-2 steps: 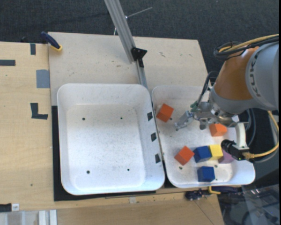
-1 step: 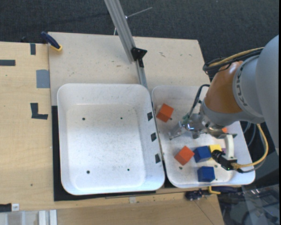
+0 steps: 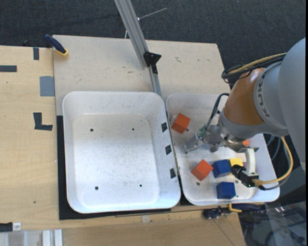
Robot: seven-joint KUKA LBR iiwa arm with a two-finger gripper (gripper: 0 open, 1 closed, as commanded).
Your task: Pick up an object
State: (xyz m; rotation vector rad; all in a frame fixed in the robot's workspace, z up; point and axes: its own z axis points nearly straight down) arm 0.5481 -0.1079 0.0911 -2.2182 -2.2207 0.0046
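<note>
The right bin (image 3: 195, 104) holds several small blocks. An orange cube (image 3: 180, 122) lies near its upper left. A second orange cube (image 3: 201, 169) sits lower down, with a blue cube (image 3: 221, 168) and a yellow piece (image 3: 236, 162) right beside it. Another blue cube (image 3: 226, 189) rests near the front rim. My gripper (image 3: 196, 141) hangs low over the middle of this bin, between the two orange cubes, pointing left. Its fingers stand slightly apart with nothing between them.
The left bin (image 3: 72, 106) lies beside the right one. A slanted metal rail (image 3: 133, 24) runs from the top down to the gap between the bins. A blue and yellow tool (image 3: 56, 44) lies on the bench at the upper left.
</note>
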